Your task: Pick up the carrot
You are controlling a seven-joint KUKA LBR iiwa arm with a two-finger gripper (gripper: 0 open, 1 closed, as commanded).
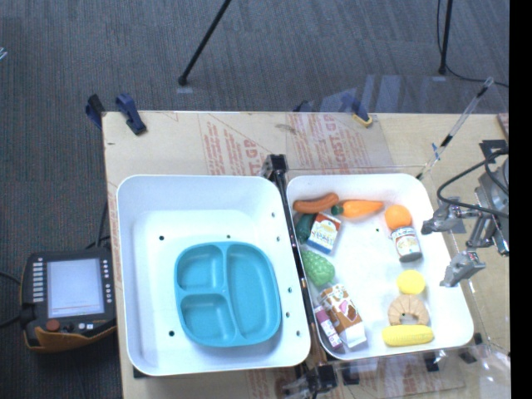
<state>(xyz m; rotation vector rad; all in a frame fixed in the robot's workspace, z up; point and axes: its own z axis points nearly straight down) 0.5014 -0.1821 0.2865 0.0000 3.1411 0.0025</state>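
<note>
The job stands at its very start, I judge: the carrot has not been reached, and the next move calls for the arm to swing in over the right bin, turn to suit the carrot's long axis and come down on it. Nearest the camera, along the front of the right bin (459, 327), lie a corn cob (408, 336), a biscuit (408, 311) and a carton (343, 314). Further back, at the picture's right edge, the gripper (455, 249) hangs just outside the bin's right wall, its two fingers spread apart with nothing between them. Farthest, near the bin's back wall, the carrot (361, 209) lies flat, pointing right, beside a sausage (316, 204) and well apart from the gripper, up and to the left of it, with an orange (397, 217) and a small jar (406, 243) in between.
</note>
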